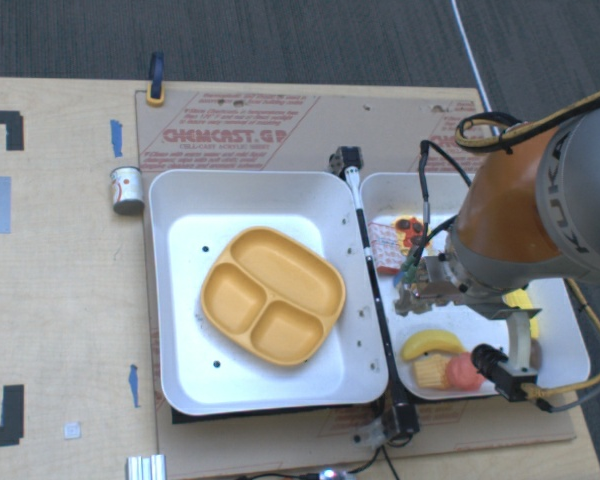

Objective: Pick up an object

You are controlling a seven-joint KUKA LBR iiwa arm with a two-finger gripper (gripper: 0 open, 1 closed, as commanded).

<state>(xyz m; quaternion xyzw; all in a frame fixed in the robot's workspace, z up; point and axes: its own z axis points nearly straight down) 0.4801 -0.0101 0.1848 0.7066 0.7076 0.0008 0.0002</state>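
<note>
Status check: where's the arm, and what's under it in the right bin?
Gripper low over right white bin, nothing seen held. Yellow toy banana, pink-and-yellow cupcake toy, printed snack packet loose nearby. Yellow divided plate in left white bin.

A divided plate (pixel 272 295) sat in the left bin (pixel 180 208); in the right bin (pixel 570 353), a banana (pixel 432 343) lay behind a muffin (pixel 431 371).

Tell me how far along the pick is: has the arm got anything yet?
Nothing looks picked yet. The banana, the pink item and the pale yellow item beside it lie on the floor of the right bin. In hand: the arm is over that bin, its wrist covering the middle, so the tool's state is unclear. Left: grasp and lift. The yellow divided plate sits in the left bin.
</note>
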